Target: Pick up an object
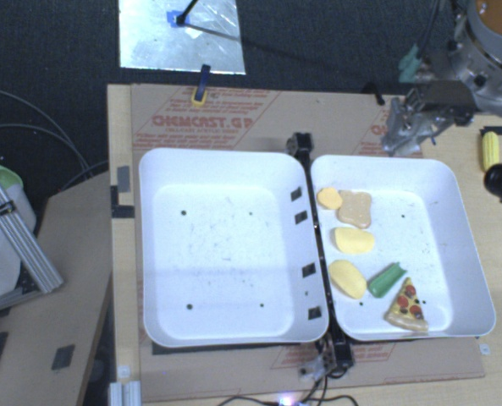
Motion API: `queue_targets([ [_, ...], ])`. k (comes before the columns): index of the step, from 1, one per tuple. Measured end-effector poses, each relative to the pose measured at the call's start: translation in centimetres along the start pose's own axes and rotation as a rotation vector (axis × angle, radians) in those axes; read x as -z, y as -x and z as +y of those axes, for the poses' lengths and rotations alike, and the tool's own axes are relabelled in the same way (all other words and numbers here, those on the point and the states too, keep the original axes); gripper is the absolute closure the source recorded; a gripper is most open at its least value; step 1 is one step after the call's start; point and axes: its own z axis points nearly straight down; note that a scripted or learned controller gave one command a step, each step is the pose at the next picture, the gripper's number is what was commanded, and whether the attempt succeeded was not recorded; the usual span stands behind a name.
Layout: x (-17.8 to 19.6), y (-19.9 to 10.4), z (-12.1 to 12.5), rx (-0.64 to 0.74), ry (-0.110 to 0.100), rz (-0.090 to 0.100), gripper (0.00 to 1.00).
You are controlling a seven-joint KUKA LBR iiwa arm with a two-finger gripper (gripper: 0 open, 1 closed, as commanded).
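I am looking down on the bench (pixel 81 227), tan, sitting under a printed cardboard sheet (pixel 225 112) that is carrying both bins. The left bin (pixel 225 244) is lying white and shallow, showing me scuffs and a few dark dots on its floor. The right bin (pixel 454 227) is sitting just beside it, the two rims touching along a black clipped seam.

The arm (pixel 492 32) is reaching in at the upper right, grey, with its orange band at the frame's top corner. The gripper (pixel 403 134) is hanging over the cardboard just beyond the right bin's far rim, well apart from the objects. I am not able to tell whether the jaws are open or closed; nothing is showing between them.

All the objects are lying toward the left half of the right bin. I am seeing a tan toast slice (pixel 355 209), touching a small yellow round piece (pixel 328 198) on its left. Nearer me, a yellow oval piece (pixel 354 241); then a yellow lemon-shaped piece (pixel 348 278), with a green pepper (pixel 386 279) just beside it. Nearest me, a pizza slice (pixel 406 306).

A foil-like square (pixel 181 24) is lying on the dark floor beyond the bench.
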Motion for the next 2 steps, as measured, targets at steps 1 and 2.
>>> queue_targets([
  [1,0.0,-6.2,0.0,0.001,0.0,0.001,1.0],
  [2,0.0,-9.6,0.1,-0.002,-0.001,0.0,1.0],
])
